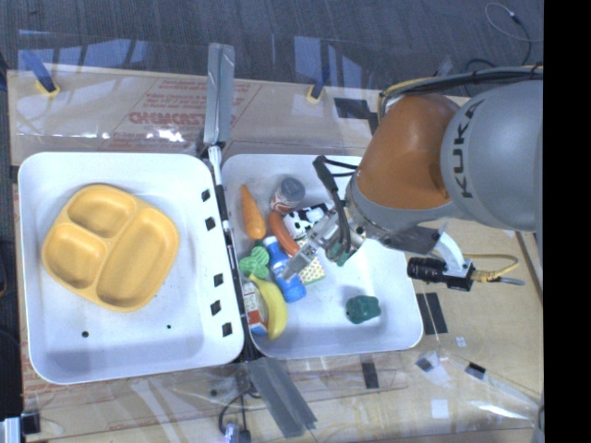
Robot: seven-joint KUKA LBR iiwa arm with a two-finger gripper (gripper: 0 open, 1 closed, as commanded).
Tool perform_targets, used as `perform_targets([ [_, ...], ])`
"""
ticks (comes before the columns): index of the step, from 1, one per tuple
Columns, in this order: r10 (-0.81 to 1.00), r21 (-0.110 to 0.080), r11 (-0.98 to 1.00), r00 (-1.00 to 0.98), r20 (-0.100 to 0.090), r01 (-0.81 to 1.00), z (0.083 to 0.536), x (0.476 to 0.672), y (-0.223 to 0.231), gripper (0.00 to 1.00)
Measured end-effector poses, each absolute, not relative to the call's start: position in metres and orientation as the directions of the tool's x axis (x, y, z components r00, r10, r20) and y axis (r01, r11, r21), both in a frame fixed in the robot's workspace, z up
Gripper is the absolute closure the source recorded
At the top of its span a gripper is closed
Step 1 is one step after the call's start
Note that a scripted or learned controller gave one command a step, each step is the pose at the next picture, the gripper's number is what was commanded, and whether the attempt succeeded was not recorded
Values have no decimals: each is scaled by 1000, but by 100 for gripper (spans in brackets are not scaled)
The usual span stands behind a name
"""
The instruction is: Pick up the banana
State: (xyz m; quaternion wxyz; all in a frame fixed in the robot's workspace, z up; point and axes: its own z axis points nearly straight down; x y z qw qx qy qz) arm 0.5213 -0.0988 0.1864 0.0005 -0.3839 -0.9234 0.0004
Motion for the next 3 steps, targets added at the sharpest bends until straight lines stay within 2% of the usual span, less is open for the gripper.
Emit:
perform_targets([
  [1,688,-1,726,-726,2,688,191,477,3,0],
  [2,770,1,638,-638,-2,770,294,477,-14,0],
  [3,703,-3,711,-711,2,703,202,476,37,0],
])
